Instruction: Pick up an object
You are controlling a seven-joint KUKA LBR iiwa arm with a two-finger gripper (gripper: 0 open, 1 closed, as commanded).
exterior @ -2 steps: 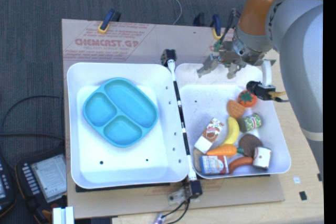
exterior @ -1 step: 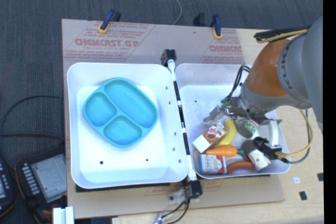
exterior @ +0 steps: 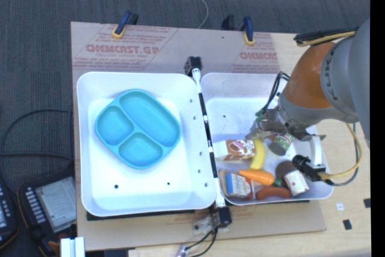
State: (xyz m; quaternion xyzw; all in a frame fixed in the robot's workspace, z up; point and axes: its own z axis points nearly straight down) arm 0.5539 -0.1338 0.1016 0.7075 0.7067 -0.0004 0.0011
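Observation:
My gripper [exterior: 269,127] hangs low over the right bin [exterior: 231,93], just above the pile at the bin's front. Under and beside it lie a yellow banana [exterior: 258,155] and a greenish can [exterior: 280,143]. A printed snack packet [exterior: 239,148] lies left of the banana. Nearer the front edge are an orange carrot [exterior: 257,176], a red sausage [exterior: 272,192], a second packet [exterior: 235,185], a dark round piece [exterior: 283,168] and a small white cylinder [exterior: 295,182]. The wrist hides whatever is directly beneath the gripper.
The left bin [exterior: 90,129] holds a blue divided plate [exterior: 138,127]. A black clamp [exterior: 194,64] sits at the top of the wall between the bins. Blue clips [exterior: 123,22] pin the cardboard sheet at the back. Cables trail at the arm's right.

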